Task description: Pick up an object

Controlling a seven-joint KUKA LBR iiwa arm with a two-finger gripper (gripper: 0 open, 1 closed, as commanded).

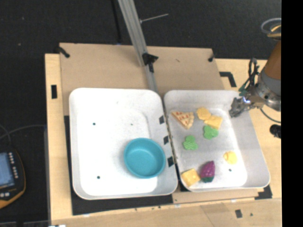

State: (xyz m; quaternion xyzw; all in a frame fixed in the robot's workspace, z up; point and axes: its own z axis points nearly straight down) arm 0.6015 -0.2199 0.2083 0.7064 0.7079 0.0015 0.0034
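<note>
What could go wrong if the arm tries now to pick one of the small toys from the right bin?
1. The yellow pieces touch each other, with a green piece right beside them, so a grasp there may catch two or push them apart.
2. The yellow block and the purple toy lie close to the right bin wall, which may block a finger.
3. The gripper is above the bin's upper right edge, away from every toy.

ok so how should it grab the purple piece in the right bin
Take the purple piece across its narrow middle, coming straight down from above. It lies flat near the bin's front wall with a yellow block close on its left, so close along the front-back line, hedging on clearance.
</note>
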